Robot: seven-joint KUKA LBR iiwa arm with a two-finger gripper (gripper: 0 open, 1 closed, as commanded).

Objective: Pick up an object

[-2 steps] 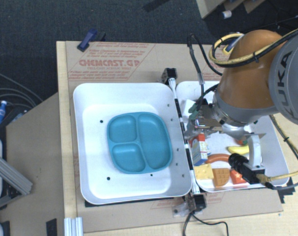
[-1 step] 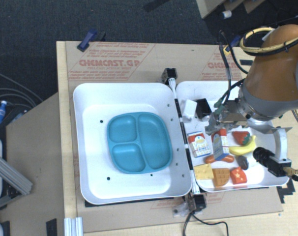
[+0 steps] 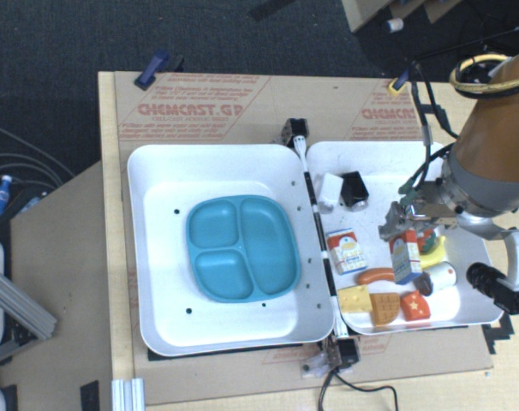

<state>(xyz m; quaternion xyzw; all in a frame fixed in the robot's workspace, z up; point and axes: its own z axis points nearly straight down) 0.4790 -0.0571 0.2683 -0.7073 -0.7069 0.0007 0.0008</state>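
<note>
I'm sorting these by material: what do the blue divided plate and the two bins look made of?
Blue divided plate: probably moulded plastic, matte to satin, with uniform colour and soft rounded dividers. Left bin and right bin: likely thin white plastic, smooth and slightly glossy, with rounded formed rims.

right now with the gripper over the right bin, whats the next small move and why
Probably a short straight descent. The gripper hangs over the cluster of toy foods in the right bin, right above the small blue-grey carton, with the sausage and the yellow item packed close. Nothing shows between its fingers, so going down on the carton seems the nearest pick.
</note>
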